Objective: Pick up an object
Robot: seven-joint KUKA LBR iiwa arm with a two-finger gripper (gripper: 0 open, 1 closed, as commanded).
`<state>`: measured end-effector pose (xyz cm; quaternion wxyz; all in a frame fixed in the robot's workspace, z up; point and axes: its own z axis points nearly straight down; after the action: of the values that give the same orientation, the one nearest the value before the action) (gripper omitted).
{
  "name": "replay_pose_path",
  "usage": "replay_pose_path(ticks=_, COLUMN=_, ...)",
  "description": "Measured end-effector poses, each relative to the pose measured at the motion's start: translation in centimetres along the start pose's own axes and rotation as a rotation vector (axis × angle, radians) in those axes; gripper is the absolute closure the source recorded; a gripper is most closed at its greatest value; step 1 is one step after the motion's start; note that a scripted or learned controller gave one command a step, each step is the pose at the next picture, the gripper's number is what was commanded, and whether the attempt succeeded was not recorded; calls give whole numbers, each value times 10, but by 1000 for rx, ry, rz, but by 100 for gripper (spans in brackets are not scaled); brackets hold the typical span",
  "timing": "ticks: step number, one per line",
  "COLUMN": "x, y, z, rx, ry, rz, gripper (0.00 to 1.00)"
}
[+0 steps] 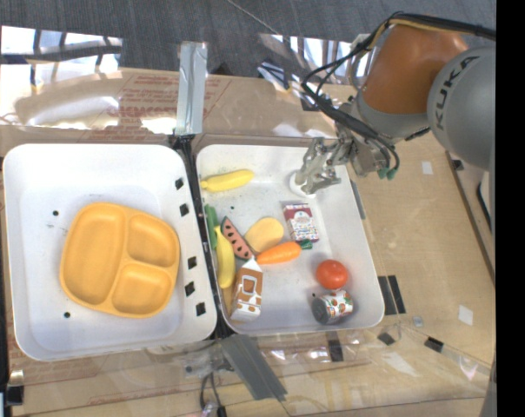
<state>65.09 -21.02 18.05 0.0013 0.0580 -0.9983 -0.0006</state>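
Hovering my hand [313, 175] over the right bin's [367, 259] back edge, fingers apart and holding nothing, I risk closing on air: the banana [228, 181] lies well aside.

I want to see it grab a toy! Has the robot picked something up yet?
Not yet. The end effector hangs over the far corner of the right bin, with nothing seen in it. The toys lie in that bin: the banana, the carrot, the tomato and others. Choosing one, gripping and lifting it are left.
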Motion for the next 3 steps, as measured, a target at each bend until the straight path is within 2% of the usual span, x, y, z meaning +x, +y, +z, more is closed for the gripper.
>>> replay_pose_path(ticks=1, x=-8, y=1, z=-12, rx=3, ry=-7, rz=-296, gripper=100)
replay_pose_path(ticks=2, x=7, y=3, z=-8, rx=1, ry=-2, rz=-700, gripper=100)
replay_pose_path(ticks=3, x=131, y=15, z=-3, rx=2, ry=-2, rz=-903, gripper=100)
